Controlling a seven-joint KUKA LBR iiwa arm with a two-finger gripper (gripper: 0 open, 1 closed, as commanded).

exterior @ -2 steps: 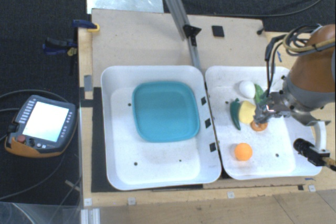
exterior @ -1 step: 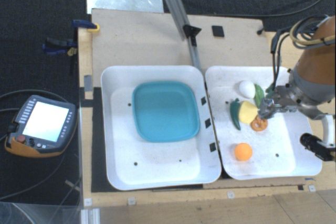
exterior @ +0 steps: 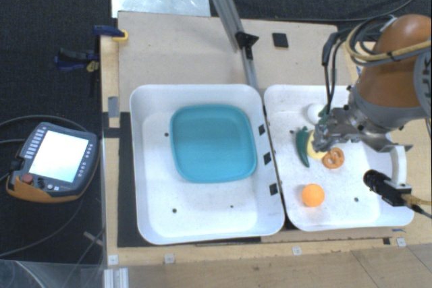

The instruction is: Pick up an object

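In the right bin (exterior: 351, 209), several small things lie close together under the arm's wrist. A green, curved vegetable-shaped piece (exterior: 301, 146) rests along the bin floor near the bin's left wall, with a yellow piece (exterior: 310, 142) touching its right side. Just right of these lies a brown pretzel-shaped piece (exterior: 333, 158). An orange ball (exterior: 312, 195) sits apart from that group, nearer the front edge of the same bin. A white round thing (exterior: 315, 111) shows partly behind the gripper, toward the back of the bin.

The gripper (exterior: 324, 138) hangs low over the cluster, just above the yellow piece and beside the pretzel. Whether its fingers are spread or pressed together cannot be told from this angle, and nothing can be seen held by it. The grey arm with its orange band (exterior: 401, 37) comes in from the right, with black cables looping above it.

The left bin (exterior: 152, 212) holds a teal square plate (exterior: 212, 144) lying flat near its middle. Both bins sit on a tan board (exterior: 182, 44). A control pendant (exterior: 52, 160) with a bright screen rests on the dark floor to the left.
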